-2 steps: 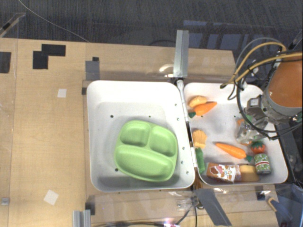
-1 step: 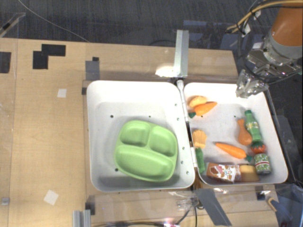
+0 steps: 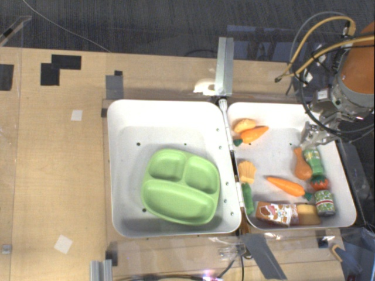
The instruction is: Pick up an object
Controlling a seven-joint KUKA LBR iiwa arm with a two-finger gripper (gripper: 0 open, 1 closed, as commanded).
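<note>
Toy food pieces (image 3: 302,168), small and made of moulded plastic, all lie in the right-hand shallow white bin (image 3: 275,151), in the right half of the frame.

1. The light wooden bench (image 3: 53,174) carries both bins side by side.
2. The left-hand shallow white bin (image 3: 126,157) sits at frame centre. It holds a lime-green plastic plate with three compartments (image 3: 180,186), which lies tilted toward the bin's lower right.
3. My grey arm with its orange band (image 3: 357,75) enters at the upper right of the frame, with yellow and black cables looped above it.
4. My gripper (image 3: 315,134) hangs over the upper right part of the right-hand bin. State: I cannot tell whether it is released or clenched. I see no object gripped in it.
5. A brown-and-red labelled packet (image 3: 278,213) lies along the bin's lower edge, with a pale yellow block (image 3: 309,214) touching its right end.
6. A long orange carrot (image 3: 287,186) lies just above the packet.
7. A green labelled bottle (image 3: 314,161) and an orange-brown pear-shaped piece (image 3: 302,170) lie touching each other, just below my gripper.
8. A second orange carrot (image 3: 254,134) and a pale yellow-pink rounded piece (image 3: 244,124) lie together at the bin's upper left.
9. A yellow ridged piece (image 3: 247,171) and a narrow green pod (image 3: 248,198) lie along the left wall.
10. A small green can (image 3: 324,202) and a small red piece (image 3: 319,184) lie near the lower right corner.
</note>
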